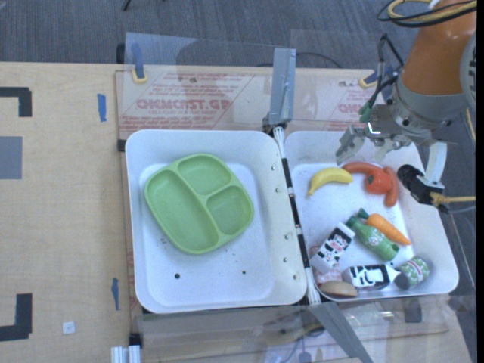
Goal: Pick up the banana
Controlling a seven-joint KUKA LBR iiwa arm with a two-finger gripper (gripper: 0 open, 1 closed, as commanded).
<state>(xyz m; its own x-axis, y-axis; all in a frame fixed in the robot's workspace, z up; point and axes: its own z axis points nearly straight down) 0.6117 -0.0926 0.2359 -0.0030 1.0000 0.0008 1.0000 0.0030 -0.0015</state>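
The curved yellow plastic banana [329,179] is lying on the floor of the right-hand shallow white bin [448,267], in its far left part, close to the divider between the two bins. Just to its right a red plastic pepper [376,178] is resting, its near end almost touching the banana's tip.

The grey arm with the orange band [437,48] is reaching in from the right and hanging over the far edge of that bin. Its two-finger gripper [368,144] is sitting above and slightly right of the banana, nearer the pepper than the fruit itself. The fingers are appearing spread apart with nothing between them, so the pincer is released and carrying nothing.

As a judgement, the task is standing at its approach stage: the banana is not yet grasped or lifted. Left to do are lining the gripper up over the banana, lowering, closing and raising it.

Nearer in the same bin, an orange plastic carrot [389,229], a green bottle [375,237], a small black-and-white carton [334,246] and other small toys are crowding together, well apart from the banana. The left white bin [151,278] is holding a light green divided plate [199,202].
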